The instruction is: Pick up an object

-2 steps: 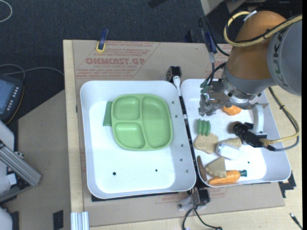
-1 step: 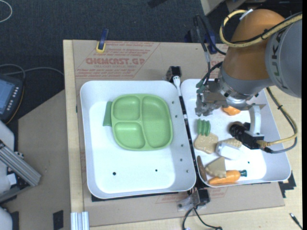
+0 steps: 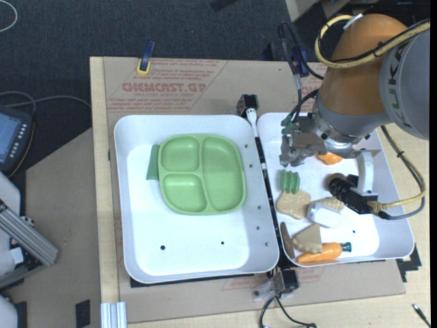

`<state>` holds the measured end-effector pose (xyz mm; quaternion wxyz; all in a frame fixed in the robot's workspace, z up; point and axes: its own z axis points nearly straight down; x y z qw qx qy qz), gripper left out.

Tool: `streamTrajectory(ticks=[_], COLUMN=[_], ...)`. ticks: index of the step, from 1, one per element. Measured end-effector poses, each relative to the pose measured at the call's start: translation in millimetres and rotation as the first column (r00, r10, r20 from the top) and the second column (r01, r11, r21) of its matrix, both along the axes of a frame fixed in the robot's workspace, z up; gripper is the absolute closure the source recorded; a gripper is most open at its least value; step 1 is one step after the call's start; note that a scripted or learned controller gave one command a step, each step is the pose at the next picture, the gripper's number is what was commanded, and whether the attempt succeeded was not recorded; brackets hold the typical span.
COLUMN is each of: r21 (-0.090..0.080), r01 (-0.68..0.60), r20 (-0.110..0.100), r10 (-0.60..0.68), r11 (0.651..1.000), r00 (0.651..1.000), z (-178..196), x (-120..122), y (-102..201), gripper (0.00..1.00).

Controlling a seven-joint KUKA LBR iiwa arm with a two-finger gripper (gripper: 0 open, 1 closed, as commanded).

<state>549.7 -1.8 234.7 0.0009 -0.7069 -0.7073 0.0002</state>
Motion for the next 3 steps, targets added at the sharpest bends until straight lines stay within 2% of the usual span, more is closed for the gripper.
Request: streamTrajectory(ticks=[2,3], r21=[-0.001,-0.001], r01=[0.000,0.001], r20=[0.002,-0.003], r10=[0.000,-0.001], r11=[1.000,1.000], r00=[1.000,1.000], z=[0,-19], x=[-1,3], y=[-2,-3], gripper=[1.00,1.00])
